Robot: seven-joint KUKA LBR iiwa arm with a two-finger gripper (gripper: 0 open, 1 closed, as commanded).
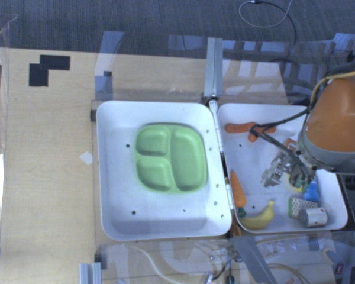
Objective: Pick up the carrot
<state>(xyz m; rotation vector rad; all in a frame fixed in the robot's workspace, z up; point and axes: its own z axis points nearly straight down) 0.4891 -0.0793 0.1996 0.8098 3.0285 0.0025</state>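
The jaws (276,173) hang over the middle of the right bin (248,152), below the grey wrist and its orange band (338,116); whether they are open or closed cannot be told from this slanted view, and nothing can be seen between them. Just to their right sit a small yellow-green item and a blue object (310,191), partly hidden by the wrist. Below and to the right of the jaws lie a green-patterned packet (297,205) and a pale can (313,217) on its side, touching each other. Below and slightly left, a banana (259,216) curves along the bin's near wall. To the left of the jaws, the carrot (236,190) lies lengthwise against the bin's left wall, its lower end just above the banana and apart from the jaws. Above and left, near the bin's far wall, rests a second orange-red piece (241,128). Well to the left, the left bin (115,158) holds a green divided plate (169,157). Both bins rest on the wooden worktop (41,158).
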